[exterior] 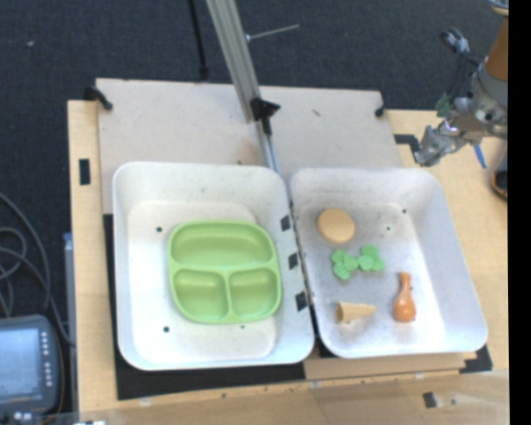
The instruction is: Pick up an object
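Now the orange pin point(404, 298) stands lengthwise in right bin point(442, 202), fat end near, w/ cone point(354, 312) pointing right. Gripper point(429, 144) state: cannot tell.

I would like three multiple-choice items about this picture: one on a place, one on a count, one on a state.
1. Where does the green divided plate lie?
A. in the left bin
B. in the right bin
C. on the bare bench

2. How many small things lie in the right bin?
A. two
B. four
C. six

3. Where is the claw now?
A. down among the toys
B. above the plate
C. outside the bins, near the right bin's far corner

Key: 1 A, the plate rests in the left bin. 2 B, a tan round piece, a green piece, a cone and an orange piece. 3 C, it hangs past the rim.
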